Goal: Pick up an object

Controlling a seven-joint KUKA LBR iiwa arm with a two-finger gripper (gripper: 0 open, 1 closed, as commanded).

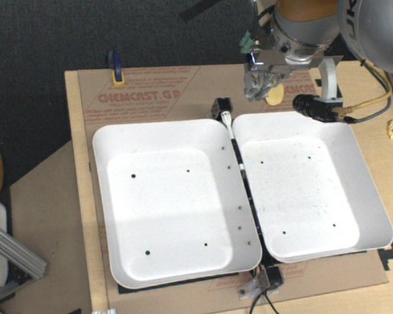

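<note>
**Item 1. Pincer (pixel 259 91).** Mine. It hangs in the upper right of the frame, over the strip behind the right bin's back rim and outside both bins. I cannot tell its opening, because the tip shows as a blurred grey cluster seen from above.

**Item 2. Yellow lump (pixel 274 94).** Small, pale and rounded, in the upper right of the frame, just beside my pincer's tip on its right side. It is the only loose thing near me, so I take it to be the object to pick up. I cannot tell whether I grip it or whether it merely sits behind my tip.

**Item 3. Left bin (pixel 166 209).** Shallow and white, in the centre left of the frame. Its floor is bare white with four small dark dots.

**Item 4. Right bin (pixel 300 193).** It matches the left bin and touches it along the middle seam. Its floor is the same, with a faint dusty speckle.

**Item 5. Black clip (pixel 221 107).** It sits at the top of the seam between the bins. I judge it keeps the two rims together so that neither bin slides when I push into it.

**Item 6. Cardboard sheet (pixel 151 89).** Brown with red print, lying under both bins, probably as padding over the worktop (pixel 45 197).

**Item 7. Blue clamp (pixel 115 66).** It stands on the sheet's back edge in the upper left of the frame. I judge it pins the cardboard so that the whole layout stays put.
</note>
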